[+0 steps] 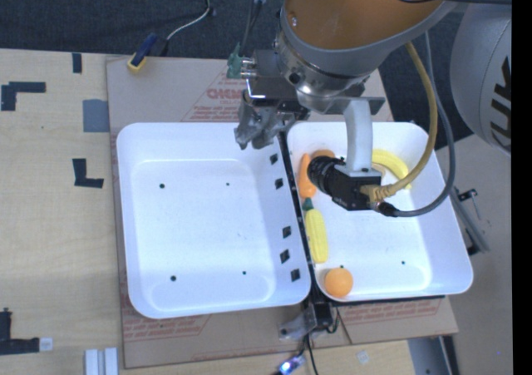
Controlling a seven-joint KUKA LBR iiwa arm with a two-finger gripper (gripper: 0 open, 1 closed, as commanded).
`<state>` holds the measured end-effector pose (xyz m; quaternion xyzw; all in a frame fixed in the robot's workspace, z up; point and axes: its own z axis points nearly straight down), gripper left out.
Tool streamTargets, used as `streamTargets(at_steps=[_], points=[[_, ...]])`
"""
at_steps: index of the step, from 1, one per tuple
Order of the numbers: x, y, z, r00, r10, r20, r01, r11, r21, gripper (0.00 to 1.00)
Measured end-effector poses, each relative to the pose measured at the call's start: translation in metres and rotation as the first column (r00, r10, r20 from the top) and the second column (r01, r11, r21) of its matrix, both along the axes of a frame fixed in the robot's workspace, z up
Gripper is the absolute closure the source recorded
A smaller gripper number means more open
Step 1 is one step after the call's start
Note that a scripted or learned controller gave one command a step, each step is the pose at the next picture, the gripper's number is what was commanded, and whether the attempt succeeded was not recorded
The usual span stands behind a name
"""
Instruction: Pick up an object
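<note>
Corn cob (pixel 316 234) lies in the right bin (pixel 416 282), tight against its left wall, an orange ball (pixel 338 283) just nearer and a yellow ring (pixel 389 164) farther right. The pincer (pixel 259 128) hangs over the bins' far divider; its opening can't be told, nothing visibly held.

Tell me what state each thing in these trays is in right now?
Gripper: hanging above the seam between the two bins.
Corn cob: lying flat in the right bin, along its left wall.
Orange ball: resting at the right bin's front edge.
Yellow piece: partly hidden behind the arm.
</note>
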<state>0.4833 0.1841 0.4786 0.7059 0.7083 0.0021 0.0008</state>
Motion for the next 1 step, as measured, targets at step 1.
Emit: streamTargets(at_steps=[1], points=[[0.0129, 0.0529, 0.0570, 1.000, 0.002, -0.003, -0.002, 1.000, -0.001, 1.00]])
